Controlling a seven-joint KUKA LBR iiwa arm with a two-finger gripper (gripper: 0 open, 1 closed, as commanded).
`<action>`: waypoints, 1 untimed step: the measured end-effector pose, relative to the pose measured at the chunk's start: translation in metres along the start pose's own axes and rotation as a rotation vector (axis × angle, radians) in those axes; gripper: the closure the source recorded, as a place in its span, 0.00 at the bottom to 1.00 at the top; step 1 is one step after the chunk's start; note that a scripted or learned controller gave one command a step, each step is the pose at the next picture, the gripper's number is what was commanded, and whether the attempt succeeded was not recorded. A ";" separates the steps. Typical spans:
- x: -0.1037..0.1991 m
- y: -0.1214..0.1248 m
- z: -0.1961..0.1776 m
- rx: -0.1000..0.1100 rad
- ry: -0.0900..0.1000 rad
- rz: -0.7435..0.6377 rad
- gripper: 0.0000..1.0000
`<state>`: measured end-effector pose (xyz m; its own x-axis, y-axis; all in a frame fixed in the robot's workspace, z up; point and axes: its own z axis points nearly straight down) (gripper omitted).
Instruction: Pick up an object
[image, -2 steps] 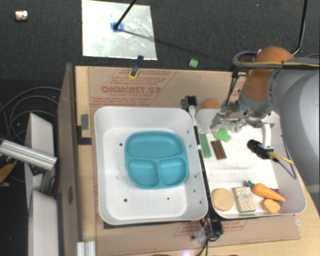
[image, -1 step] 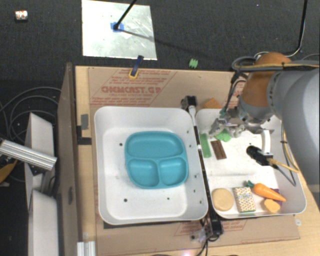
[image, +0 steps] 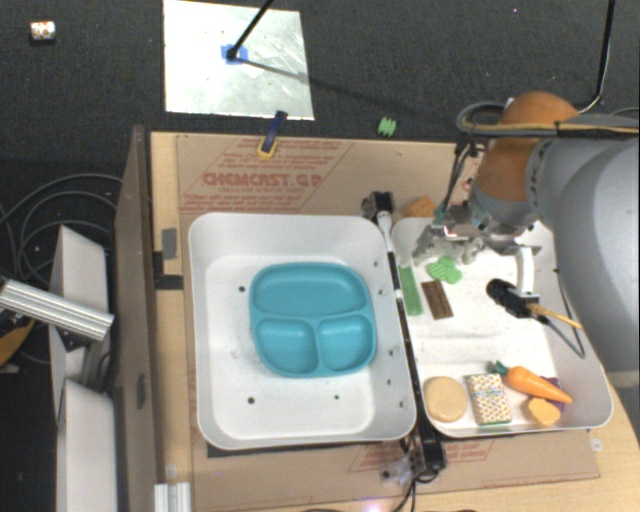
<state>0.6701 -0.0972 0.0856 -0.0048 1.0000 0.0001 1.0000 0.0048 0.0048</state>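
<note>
Camera view: brown bench board (image: 300, 170) reads "CHEMCAST" beside the end effector (image: 447, 245).

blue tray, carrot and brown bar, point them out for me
blue tray (image: 312, 318), camera view, on its middle where the compartments meet
carrot (image: 534, 382), camera view, on its orange body
brown bar (image: 437, 299), camera view, on its middle
</note>
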 end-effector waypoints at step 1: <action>0.006 -0.021 0.001 0.005 0.000 0.004 0.00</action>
<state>0.6490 -0.0917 0.0845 -0.0009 1.0000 -0.0004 1.0000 0.0009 -0.0004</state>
